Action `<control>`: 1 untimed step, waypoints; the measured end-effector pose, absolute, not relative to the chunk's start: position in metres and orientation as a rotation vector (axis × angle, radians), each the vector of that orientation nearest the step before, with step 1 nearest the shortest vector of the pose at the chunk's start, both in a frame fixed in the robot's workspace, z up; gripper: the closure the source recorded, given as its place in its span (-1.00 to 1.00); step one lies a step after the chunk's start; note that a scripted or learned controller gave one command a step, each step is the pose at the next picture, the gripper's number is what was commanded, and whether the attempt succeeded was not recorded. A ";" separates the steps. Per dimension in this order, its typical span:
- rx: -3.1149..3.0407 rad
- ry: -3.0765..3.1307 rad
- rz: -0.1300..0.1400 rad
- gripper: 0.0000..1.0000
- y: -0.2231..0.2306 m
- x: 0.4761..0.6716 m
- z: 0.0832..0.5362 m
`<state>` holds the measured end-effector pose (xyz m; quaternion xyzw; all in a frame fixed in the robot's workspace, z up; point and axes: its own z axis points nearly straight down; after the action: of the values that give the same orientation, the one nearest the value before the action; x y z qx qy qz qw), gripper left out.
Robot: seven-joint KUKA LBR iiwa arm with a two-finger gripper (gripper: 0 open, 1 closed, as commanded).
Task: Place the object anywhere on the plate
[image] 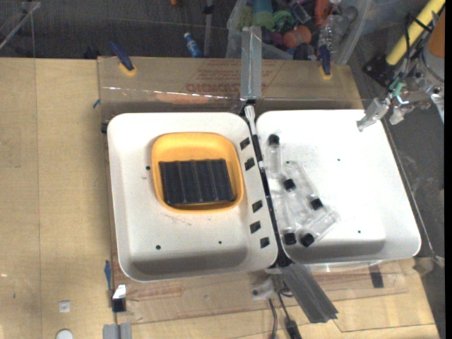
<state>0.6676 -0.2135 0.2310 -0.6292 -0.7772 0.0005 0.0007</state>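
An orange-yellow plate with rounded corners sits in the left white bin. A black ribbed rectangular slab lies flat on the plate and covers most of its floor. Along the left side of the right white bin lie several clear plastic pieces with small black caps, close to the divider. My gripper hangs over the far right corner of the right bin, apart from the clear pieces and far from the plate. I see nothing between its fingers.
A raised divider with black markers runs between the two bins. A clear tub of colourful toys stands behind the bench. A yellow-and-black striped post is at the far right, by the arm.
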 end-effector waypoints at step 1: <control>-1.569 -2.723 -0.001 -1.00 -0.205 0.668 0.231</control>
<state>0.6683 -0.2047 0.2312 -0.4992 -0.8665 -0.0003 -0.0004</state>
